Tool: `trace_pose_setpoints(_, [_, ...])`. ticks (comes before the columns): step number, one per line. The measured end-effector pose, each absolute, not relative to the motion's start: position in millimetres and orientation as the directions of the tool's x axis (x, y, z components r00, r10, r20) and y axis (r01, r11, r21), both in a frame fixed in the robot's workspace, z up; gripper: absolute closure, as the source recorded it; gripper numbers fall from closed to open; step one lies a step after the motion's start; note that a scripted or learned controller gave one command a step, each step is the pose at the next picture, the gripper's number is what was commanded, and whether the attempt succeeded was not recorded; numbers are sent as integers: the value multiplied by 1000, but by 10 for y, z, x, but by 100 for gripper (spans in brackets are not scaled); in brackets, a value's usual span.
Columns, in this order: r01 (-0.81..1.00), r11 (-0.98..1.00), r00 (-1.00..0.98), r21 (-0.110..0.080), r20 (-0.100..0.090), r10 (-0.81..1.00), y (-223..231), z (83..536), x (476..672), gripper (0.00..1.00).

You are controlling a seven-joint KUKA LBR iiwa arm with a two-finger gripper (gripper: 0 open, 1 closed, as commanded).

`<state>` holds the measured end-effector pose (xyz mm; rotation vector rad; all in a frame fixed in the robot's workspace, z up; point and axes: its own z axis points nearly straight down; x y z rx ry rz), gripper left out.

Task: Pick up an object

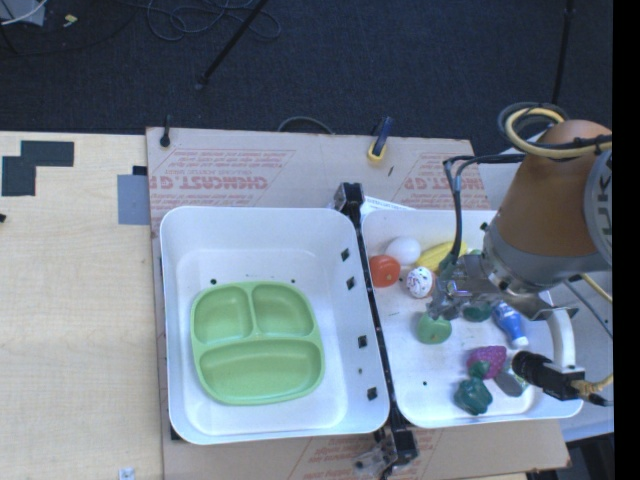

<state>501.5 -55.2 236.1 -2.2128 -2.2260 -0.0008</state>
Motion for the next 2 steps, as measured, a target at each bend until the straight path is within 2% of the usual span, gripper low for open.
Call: trace_pose_setpoints(2, [1000, 5, -5, -4, 1, 1000, 541, 2185, 5312, 100])
